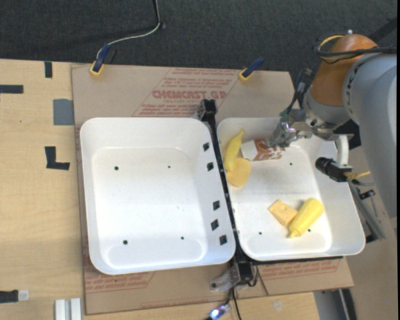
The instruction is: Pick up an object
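The right bin (333,245) holds several objects. A yellow banana-shaped piece (235,157) lies against its left wall. A small brown and white packet (267,151) sits near the bin's far edge. A pale yellow wedge (281,211) and a yellow bottle-like object (306,217) lie together toward the front. My gripper (284,133) hangs at the far side of this bin, just up and right of the packet, close to it or touching it. Whether anything is held is not visible.
The left bin (147,192) stands beside the right one, with a black divider clip strip (217,179) between them. Both rest on a cardboard sheet (187,92). The arm's grey body (377,112) looms over the right bin's right edge.
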Robot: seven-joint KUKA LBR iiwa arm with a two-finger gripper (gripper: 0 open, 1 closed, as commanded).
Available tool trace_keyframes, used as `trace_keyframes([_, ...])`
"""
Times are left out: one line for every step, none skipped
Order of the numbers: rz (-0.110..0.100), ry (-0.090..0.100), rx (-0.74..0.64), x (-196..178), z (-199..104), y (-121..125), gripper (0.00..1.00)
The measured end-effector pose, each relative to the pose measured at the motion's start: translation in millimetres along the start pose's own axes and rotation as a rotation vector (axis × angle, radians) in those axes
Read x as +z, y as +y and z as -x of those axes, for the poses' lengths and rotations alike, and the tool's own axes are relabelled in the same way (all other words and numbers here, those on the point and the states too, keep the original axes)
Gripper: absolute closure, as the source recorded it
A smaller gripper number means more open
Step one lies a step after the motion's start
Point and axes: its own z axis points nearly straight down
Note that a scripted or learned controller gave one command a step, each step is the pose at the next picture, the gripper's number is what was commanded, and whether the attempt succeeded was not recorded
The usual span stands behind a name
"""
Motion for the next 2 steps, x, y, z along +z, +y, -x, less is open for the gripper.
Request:
trace_keyframes([0.001,-0.001,0.000,-0.1,0.0,0.1,1.00])
trace_keyframes([0.001,-0.001,-0.001,0.1,0.1,0.1,1.00])
